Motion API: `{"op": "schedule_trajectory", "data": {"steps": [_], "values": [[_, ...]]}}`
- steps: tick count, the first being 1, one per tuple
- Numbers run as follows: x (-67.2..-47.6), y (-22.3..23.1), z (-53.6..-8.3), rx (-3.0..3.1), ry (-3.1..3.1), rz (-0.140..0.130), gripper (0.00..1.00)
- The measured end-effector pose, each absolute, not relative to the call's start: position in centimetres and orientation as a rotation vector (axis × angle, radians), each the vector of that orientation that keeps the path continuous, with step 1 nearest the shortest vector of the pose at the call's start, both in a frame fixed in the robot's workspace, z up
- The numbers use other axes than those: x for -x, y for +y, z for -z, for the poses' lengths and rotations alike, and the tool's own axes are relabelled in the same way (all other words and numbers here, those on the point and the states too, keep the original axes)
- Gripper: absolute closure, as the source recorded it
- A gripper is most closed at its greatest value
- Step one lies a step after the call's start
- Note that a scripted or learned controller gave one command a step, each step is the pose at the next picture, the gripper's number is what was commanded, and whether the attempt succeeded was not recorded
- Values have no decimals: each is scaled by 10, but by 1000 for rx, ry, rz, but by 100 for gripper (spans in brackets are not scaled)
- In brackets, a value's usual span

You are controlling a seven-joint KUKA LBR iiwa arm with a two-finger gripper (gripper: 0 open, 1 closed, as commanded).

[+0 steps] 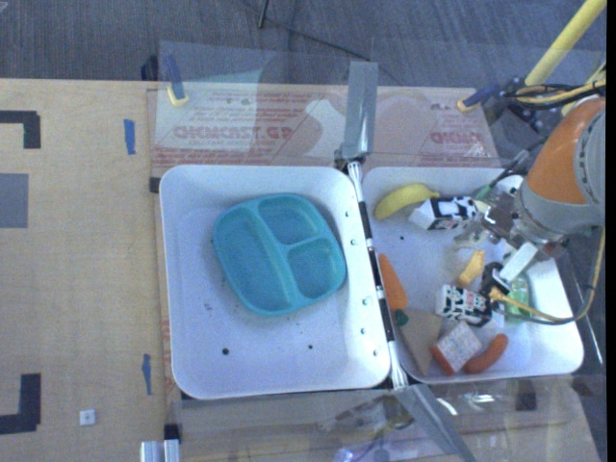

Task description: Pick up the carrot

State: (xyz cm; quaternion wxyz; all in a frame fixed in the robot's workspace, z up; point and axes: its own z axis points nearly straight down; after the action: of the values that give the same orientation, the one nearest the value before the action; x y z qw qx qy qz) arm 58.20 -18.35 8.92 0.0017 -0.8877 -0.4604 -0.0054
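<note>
**Arm hangs over crowded right bin, carrot lies apart at the wall**

The gripper of the grey arm sits low over the far right part of the right bin, beneath the orange wrist band; whether it is wide or closed cannot be told from this angle. Just to its left lies a black-and-white toy, and beyond that a banana near the far wall. A small yellow piece and a second black-and-white toy lie just nearer the camera. At the near edge are a grey block and a red sausage. The carrot lies along the bin's left wall, green end toward the camera, well apart from the gripper and untouched. The left bin bears a teal divided plate.
</note>
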Motion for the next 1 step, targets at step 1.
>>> {"op": "schedule_trajectory", "data": {"steps": [1], "values": [[-581, -187, -100, 2791, -1451, 7, 100]]}}
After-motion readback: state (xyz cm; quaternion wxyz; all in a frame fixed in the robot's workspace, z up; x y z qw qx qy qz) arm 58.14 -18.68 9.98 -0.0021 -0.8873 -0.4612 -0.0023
